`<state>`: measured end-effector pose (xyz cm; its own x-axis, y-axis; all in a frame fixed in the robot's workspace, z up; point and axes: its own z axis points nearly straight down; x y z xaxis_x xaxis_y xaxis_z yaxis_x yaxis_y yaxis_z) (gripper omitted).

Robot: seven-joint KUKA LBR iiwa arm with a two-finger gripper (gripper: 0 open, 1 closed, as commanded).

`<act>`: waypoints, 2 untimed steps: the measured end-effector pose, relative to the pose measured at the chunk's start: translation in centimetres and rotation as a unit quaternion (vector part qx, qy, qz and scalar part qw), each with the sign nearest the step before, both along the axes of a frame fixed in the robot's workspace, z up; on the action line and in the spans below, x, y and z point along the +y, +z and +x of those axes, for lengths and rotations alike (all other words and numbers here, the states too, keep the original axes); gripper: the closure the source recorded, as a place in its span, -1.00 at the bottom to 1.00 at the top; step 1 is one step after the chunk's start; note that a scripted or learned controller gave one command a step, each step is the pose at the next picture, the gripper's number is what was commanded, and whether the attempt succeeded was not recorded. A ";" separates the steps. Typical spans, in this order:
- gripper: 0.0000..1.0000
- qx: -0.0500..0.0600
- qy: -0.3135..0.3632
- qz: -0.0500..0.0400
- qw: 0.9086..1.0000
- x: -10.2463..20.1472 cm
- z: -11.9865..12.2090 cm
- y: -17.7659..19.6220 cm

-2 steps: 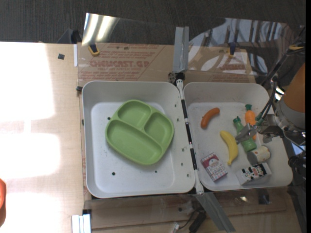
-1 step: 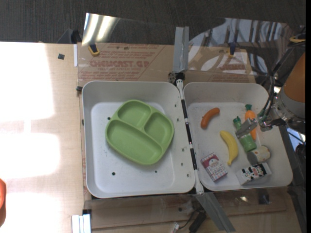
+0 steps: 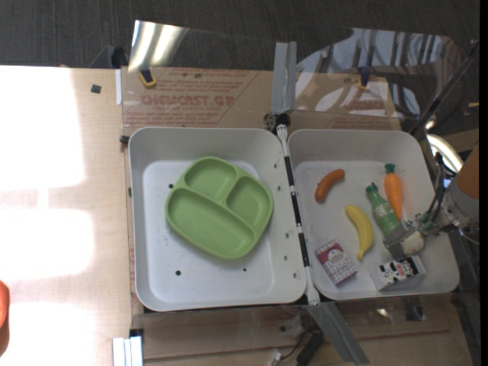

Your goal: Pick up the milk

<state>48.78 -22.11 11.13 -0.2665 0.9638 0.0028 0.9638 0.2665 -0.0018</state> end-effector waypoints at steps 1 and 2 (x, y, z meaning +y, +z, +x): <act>-1.00 -0.008 0.021 -0.001 1.000 0.2 -0.4 -1.4; -1.00 -0.003 0.040 0.001 0.999 0.3 1.4 -1.9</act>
